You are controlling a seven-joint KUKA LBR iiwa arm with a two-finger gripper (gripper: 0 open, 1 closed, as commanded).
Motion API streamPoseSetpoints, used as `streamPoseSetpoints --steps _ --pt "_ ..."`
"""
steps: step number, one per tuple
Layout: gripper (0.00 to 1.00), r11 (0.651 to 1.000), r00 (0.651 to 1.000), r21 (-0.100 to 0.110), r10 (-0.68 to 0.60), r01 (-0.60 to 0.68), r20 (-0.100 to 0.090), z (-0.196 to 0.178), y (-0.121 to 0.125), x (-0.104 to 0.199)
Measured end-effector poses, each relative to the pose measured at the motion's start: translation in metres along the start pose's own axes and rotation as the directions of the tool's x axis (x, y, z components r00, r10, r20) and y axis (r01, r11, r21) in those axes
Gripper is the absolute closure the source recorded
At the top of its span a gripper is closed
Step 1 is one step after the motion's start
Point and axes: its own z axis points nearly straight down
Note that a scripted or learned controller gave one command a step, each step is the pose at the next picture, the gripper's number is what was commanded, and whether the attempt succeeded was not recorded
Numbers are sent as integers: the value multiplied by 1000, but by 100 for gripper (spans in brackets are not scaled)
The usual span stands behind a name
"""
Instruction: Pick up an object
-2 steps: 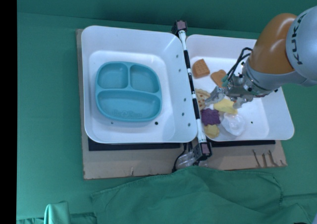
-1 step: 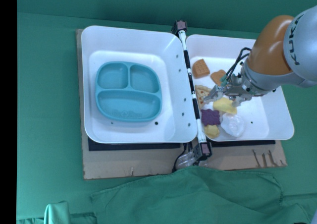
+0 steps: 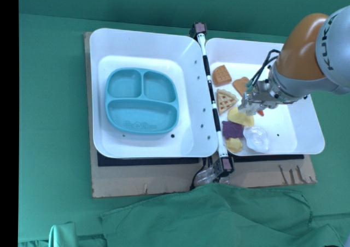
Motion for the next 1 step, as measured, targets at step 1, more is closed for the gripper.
streamPoseSetpoints --steps 1 --pt "100 1000 1000 17 -6 6 -5 -45 0 -1"
